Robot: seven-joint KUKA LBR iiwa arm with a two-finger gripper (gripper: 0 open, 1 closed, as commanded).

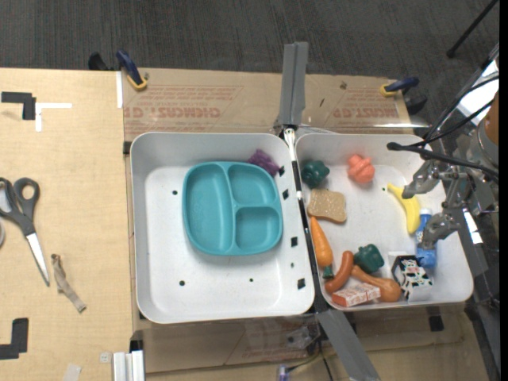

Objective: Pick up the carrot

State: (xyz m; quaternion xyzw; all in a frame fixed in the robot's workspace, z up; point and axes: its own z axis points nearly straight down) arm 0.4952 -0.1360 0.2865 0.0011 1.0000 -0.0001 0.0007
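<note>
Carrot [320,242] hugs right bin's [456,296] left wall; gripper [435,205], fingers released, should cross left and descend along its length.

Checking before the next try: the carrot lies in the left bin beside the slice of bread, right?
Not quite. The camera view shows the carrot in the right bin, along its left wall, just below the slice of bread. The left bin holds the teal divided plate.

teal plate [208,213], scissors [25,221], banana [409,210]
</note>
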